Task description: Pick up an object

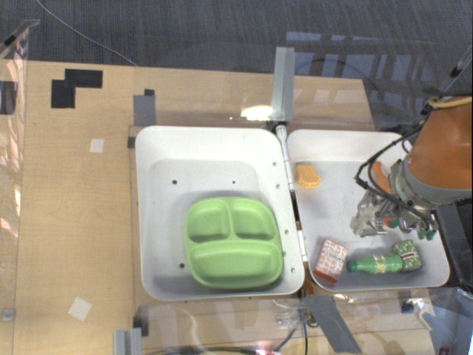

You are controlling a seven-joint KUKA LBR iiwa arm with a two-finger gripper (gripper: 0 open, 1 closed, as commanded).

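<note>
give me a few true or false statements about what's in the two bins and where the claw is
1. A green divided plate lies in the left bin. True.
2. The green bottle stands upright. False: it lies on its side near the front edge of the right bin.
3. The claw is over the right bin. True.
4. The small orange piece sits on the green plate. False: it is in the right bin, near the wall between the bins.
5. A small red and white box lies just left of the bottle. True.
</note>
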